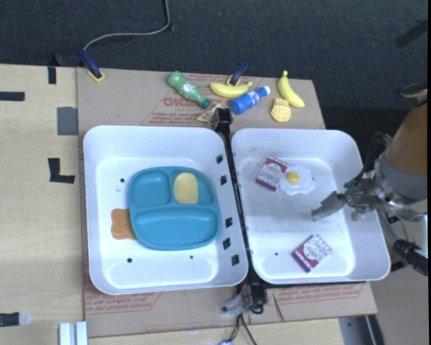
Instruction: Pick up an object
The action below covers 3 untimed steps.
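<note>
Two red packets [312, 252] lie in my right bin [345, 149]; my gripper [330, 205] hovers between them, fingers spread, pinching nothing, right of the fried egg [297, 180].

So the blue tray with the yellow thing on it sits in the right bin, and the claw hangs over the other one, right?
Not quite. The camera view shows the blue tray, with the yellow thing in one of its compartments, in the left bin, not the right one. The claw does hang over the other bin, the right one, between two small red-and-white packets.
</note>
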Motion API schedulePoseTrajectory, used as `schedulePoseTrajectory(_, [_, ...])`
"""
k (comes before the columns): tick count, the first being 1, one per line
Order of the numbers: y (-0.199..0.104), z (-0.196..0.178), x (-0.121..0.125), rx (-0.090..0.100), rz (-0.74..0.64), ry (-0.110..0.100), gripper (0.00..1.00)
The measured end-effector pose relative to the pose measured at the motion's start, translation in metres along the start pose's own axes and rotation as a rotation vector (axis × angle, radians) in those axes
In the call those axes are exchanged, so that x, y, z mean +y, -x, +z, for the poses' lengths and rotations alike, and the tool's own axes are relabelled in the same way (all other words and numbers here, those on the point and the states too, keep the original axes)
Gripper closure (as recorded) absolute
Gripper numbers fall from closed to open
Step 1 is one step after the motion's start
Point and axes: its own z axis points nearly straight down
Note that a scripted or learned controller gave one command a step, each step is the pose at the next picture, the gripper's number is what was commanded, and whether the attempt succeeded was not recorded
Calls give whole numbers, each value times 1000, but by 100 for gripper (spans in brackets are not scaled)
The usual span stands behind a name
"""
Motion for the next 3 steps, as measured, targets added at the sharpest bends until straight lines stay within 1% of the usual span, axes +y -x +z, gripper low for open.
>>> schedulePoseTrajectory(1, [-34,113,1,1,-1,4,0])
schedulePoseTrajectory(2, [-77,66,43,1,-2,1,0])
schedulePoseTrajectory(3, [-66,53,110,-1,-1,2,0])
